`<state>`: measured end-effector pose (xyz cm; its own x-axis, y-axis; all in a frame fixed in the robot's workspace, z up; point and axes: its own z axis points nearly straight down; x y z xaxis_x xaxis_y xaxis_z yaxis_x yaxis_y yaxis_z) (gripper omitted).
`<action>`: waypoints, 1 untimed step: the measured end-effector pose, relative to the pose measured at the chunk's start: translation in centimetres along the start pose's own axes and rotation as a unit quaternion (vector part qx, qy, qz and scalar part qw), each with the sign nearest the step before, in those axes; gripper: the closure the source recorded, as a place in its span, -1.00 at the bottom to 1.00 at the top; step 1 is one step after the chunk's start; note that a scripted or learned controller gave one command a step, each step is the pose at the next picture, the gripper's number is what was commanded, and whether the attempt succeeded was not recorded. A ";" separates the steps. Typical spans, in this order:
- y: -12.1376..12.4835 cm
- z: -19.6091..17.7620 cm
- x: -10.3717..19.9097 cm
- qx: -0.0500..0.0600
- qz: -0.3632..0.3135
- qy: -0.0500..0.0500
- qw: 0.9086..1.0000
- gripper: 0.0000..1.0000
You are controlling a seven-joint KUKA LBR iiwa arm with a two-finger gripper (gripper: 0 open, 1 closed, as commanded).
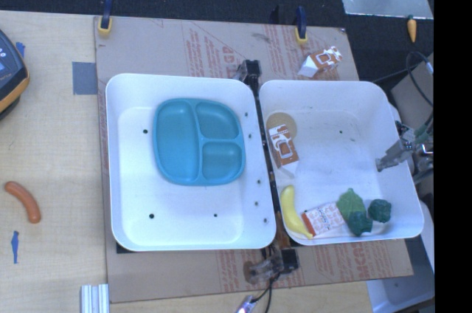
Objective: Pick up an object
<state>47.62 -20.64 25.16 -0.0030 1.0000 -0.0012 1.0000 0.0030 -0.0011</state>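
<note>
Nearest the onlooker, at six o'clock, a clamp fitting (269, 267) with a trailing cable sits on the cardboard-covered surface (184, 46) at the seam between the two bins. The left bin (125, 223) holds a blue divided plate (199, 141). The right bin (354, 101) carries the candidate objects: a yellow banana (293, 212) and a small red-and-white packet (322, 219) at its seven o'clock corner, two green broccoli pieces (356, 211) at five o'clock, and a brown-and-white sachet (282, 145) against its nine o'clock wall. A small carton (319, 63) lies outside at twelve o'clock, and a sausage (23, 201) on the surface well apart at far nine o'clock. The hand (398, 154) hangs over the right bin's three o'clock rim, gripping nothing; whether its fingers are parted cannot be told. Judged risks: the objects crowd the bin's near wall, so a descent there may strike the rim or nudge a neighbour, and the rounded banana or flat packet could slip a two-finger pinch.
</note>
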 end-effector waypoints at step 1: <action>5.9 6.9 5.3 0.002 -0.002 0.001 1.000 -1.00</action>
<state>53.53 -15.37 18.28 -0.0060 1.0000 0.0000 1.0000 0.0060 -0.0045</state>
